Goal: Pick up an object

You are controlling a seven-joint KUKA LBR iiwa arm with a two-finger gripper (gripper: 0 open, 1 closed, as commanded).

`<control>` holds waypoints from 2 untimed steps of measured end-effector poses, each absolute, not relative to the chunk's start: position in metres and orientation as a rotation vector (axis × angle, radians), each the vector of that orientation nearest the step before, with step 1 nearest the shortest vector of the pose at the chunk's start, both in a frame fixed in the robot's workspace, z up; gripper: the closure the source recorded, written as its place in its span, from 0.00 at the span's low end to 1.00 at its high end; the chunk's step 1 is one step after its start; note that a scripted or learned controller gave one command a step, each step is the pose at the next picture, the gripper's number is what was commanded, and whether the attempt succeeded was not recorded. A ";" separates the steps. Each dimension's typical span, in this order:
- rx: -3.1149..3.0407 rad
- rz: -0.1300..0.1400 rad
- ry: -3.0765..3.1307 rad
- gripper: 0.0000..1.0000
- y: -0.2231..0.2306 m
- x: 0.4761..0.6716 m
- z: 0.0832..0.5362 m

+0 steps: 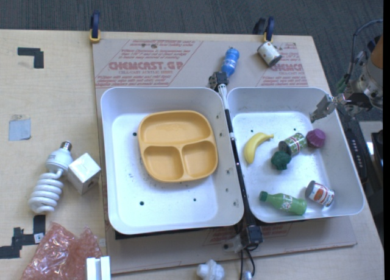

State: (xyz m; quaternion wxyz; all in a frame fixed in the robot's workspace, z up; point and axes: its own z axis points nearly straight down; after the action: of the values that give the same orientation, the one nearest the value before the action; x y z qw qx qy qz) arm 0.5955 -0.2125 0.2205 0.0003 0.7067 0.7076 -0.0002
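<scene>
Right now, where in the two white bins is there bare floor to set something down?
Right bin: bare strip between yellow banana and green bottle; crowded around the striped can. Left bin: bare floor bordering the orange divided tray, widest below it.

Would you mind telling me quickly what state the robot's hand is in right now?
Hand: over the upper right rim of the right white bin, nothing visible between its tips; open or closed cannot be told.
</scene>
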 end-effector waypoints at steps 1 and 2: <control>2.221 0.001 2.221 0.00 -0.097 0.597 0.094; 2.223 0.000 2.220 0.00 -0.102 0.543 0.092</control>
State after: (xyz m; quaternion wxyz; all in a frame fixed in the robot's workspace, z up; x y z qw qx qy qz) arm 0.5425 -0.1017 0.0924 -0.0001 0.7077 0.7065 -0.0001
